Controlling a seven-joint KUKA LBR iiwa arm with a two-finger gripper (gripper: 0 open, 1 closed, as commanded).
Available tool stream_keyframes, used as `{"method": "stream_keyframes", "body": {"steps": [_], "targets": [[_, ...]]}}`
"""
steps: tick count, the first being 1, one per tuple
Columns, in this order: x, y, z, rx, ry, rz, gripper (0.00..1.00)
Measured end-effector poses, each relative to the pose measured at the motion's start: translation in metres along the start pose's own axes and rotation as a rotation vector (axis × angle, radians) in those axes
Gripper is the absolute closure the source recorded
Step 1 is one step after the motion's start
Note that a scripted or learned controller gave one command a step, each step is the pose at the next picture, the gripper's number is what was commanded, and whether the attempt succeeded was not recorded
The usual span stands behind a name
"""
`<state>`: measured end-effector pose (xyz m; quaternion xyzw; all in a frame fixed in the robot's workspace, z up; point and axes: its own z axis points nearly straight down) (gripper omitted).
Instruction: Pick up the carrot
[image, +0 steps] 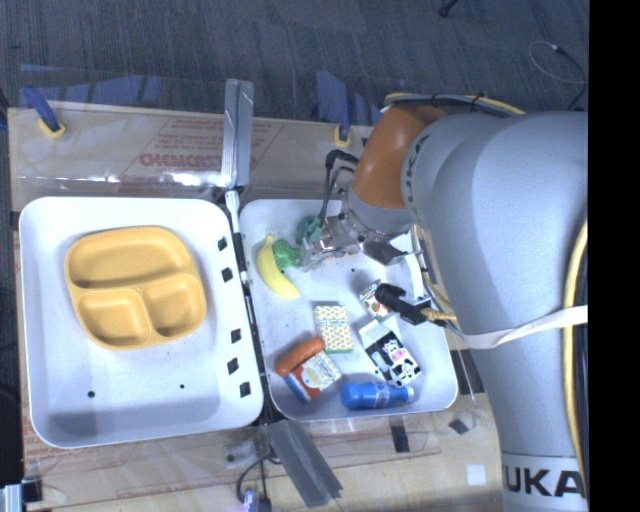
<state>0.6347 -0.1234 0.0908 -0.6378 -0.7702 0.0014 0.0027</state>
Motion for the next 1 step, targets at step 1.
{"method": "stream_keyframes", "body": {"steps": [1], "targets": [[-0.0431,0.0160,-0.0122,-0.006,0.001,0.106,1.00]]}}
